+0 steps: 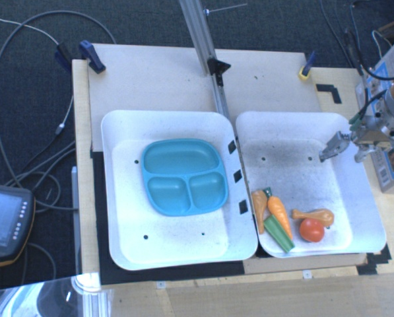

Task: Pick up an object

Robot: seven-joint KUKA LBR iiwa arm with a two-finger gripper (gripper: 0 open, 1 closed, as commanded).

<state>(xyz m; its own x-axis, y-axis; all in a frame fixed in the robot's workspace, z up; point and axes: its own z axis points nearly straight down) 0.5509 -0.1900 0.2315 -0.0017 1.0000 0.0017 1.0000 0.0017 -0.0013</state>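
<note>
Progress looks near zero, judging by the layout: nothing is lifted. Gripper [347,148] sits over the right bin [355,197], at its upper right part, and carries nothing; two fingers show, spread apart with bare bin floor between them, so it reads as open.

Candidate objects all lie in the right bin's lower part, well apart from the gripper. Tomato [311,230] is lowest right of the group. Gourd [313,215], orange, touches the tomato from above. Carrot [279,215] lies left of the tomato, slanted. Green piece [278,234] lies along the carrot's lower side, touching it. Another orange piece [259,207] rests against the bin's left wall, just beside the carrot; what it is I cannot tell.

Left bin [117,177] holds a blue tray [183,176], three compartments, nothing in them.

Arm pose: wrist enters from the right bin's right rim, fingers pointing left and slightly down toward the bin floor. Height above the floor is unclear.

Left to do, as I judge: move toward the cluster, descend, close, lift. Tight packing may spoil a clean grasp.
</note>
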